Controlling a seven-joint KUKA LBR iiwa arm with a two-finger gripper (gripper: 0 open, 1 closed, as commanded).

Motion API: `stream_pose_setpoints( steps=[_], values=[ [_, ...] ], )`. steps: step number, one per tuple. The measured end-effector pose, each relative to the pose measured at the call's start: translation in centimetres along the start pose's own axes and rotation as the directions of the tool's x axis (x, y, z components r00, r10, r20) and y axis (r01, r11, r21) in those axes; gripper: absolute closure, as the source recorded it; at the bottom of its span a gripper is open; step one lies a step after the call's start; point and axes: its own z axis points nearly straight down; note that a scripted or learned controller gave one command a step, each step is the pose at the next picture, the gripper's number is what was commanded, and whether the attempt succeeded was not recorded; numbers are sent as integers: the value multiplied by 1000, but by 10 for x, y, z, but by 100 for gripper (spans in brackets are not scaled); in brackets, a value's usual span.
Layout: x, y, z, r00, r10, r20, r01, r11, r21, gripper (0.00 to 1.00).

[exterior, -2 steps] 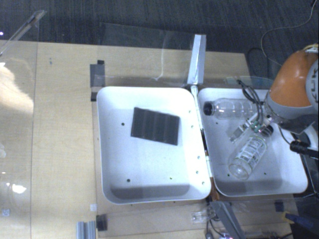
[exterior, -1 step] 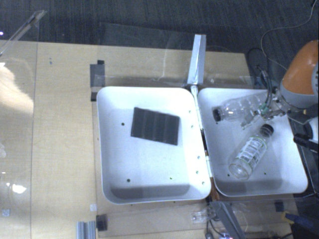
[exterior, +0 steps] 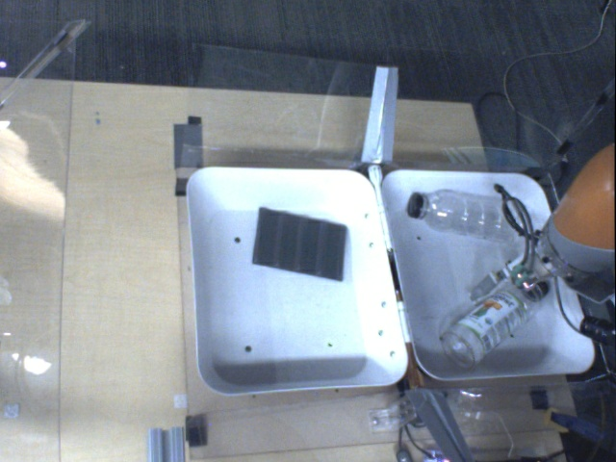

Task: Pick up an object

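Arm low over the right bin (exterior: 423, 354), with 2 clear plastic bottles inside it.

The gripper (exterior: 520, 279) sits at the upper end of the labelled bottle (exterior: 486, 323), which lies slanted near the front wall; how wide the jaws stand I cannot tell. The second bottle (exterior: 457, 212) lies near the back wall. A dark ribbed pad (exterior: 299, 243) lies flat in the left bin (exterior: 217, 354) on the worktop (exterior: 106, 258).

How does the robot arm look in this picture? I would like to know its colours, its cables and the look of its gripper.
The arm enters from the right: a rounded orange band above a grey section. Thin black cables loop beside it. The gripper is a small metallic assembly with light, thin parts; its details are too small to make out.
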Motion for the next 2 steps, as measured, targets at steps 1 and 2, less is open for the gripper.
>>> stream_pose_setpoints(
  steps=[1, 2],
  values=[
    [-1, 4, -13, 1000, -1, 7, 1, 1000, -10, 100],
    [-7, 18, -16, 1000, 3, -2, -3, 1000, 3, 100]
  ],
)
